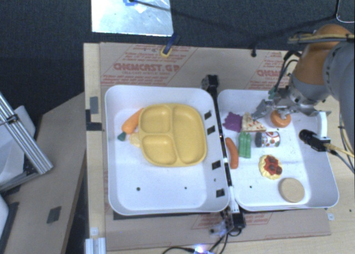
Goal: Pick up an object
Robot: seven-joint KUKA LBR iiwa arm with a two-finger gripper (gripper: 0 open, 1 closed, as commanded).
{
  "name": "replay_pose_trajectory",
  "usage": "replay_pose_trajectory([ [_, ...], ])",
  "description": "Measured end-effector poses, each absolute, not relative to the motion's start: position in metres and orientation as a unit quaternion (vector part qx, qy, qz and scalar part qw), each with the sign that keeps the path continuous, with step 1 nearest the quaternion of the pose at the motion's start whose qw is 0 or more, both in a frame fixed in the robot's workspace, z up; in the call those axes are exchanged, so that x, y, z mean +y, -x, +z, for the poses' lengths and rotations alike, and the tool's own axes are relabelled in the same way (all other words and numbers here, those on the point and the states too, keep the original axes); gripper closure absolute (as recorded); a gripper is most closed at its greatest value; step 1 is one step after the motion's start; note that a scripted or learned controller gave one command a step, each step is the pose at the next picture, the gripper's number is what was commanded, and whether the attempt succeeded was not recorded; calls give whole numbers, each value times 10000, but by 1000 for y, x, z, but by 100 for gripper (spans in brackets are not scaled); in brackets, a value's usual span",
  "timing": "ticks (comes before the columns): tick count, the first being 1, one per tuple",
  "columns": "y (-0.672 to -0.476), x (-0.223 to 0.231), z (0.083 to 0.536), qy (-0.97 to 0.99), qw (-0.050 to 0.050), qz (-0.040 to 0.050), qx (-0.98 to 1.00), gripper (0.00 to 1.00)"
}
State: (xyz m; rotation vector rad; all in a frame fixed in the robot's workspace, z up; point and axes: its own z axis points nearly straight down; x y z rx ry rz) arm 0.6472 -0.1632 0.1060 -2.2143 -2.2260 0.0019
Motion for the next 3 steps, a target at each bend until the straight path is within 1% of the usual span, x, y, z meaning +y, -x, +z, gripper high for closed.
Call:
replay_pose_trajectory([
  [1,-651,-164,90,7052,-40,-23,-7090,0],
  [2,-654,-162,104,7042,-77,-71,-7099,100],
  [3,-651,-154,158,7050,-31,-23,-7092,100],
])
